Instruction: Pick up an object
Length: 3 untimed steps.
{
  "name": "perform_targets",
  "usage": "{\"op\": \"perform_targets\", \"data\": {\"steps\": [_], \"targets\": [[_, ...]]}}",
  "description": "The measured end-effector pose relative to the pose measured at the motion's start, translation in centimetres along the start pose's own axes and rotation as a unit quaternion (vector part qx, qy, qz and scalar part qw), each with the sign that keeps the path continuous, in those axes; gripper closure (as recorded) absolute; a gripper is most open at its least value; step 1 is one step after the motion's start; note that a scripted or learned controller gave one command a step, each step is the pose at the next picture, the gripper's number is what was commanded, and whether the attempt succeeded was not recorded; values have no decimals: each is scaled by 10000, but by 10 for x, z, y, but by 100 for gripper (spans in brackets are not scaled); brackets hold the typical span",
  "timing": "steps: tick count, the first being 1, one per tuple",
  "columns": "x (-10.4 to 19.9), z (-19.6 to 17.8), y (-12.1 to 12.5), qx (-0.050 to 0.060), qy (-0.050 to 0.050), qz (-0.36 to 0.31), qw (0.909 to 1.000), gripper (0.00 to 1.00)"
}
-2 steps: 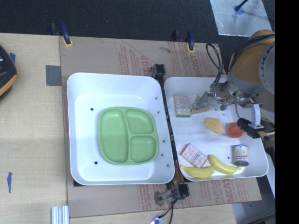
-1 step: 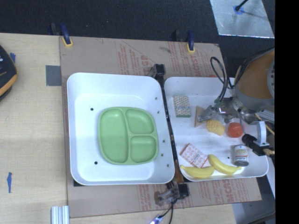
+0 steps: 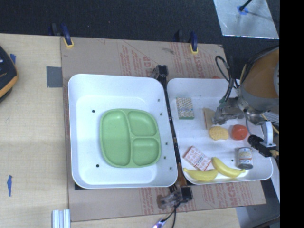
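White plastic is what you look down on: two shallow bins side by side, the left bin (image 3: 76, 127) carrying a green divided plate (image 3: 129, 137). Your pickable items lie in the right bin (image 3: 199, 85): a small patterned packet (image 3: 185, 107) near the top, a yellow round piece (image 3: 218, 133) touching a tan block (image 3: 207, 118), a red ball (image 3: 239, 132) just beside it, a small can (image 3: 244, 157), a red-and-white packet (image 3: 196, 157), and two bananas (image 3: 213, 171) along the near wall. Your gripper (image 3: 227, 114) sits low between the tan block and the red ball; you cannot tell its state, and nothing visibly sits in it.
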<state>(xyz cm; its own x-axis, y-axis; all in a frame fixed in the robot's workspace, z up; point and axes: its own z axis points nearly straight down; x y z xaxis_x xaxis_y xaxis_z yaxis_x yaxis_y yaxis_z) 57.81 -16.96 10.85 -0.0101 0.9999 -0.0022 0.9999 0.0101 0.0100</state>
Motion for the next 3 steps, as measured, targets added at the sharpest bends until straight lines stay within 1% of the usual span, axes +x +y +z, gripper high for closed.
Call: {"op": "perform_targets", "data": {"steps": [1,2,3], "targets": [[-24,17,-29,70,8,30,10000,100],[-40,-52,-57,59,9,35,10000,100],[-42,-93,18,52,12,31,10000,100]]}}
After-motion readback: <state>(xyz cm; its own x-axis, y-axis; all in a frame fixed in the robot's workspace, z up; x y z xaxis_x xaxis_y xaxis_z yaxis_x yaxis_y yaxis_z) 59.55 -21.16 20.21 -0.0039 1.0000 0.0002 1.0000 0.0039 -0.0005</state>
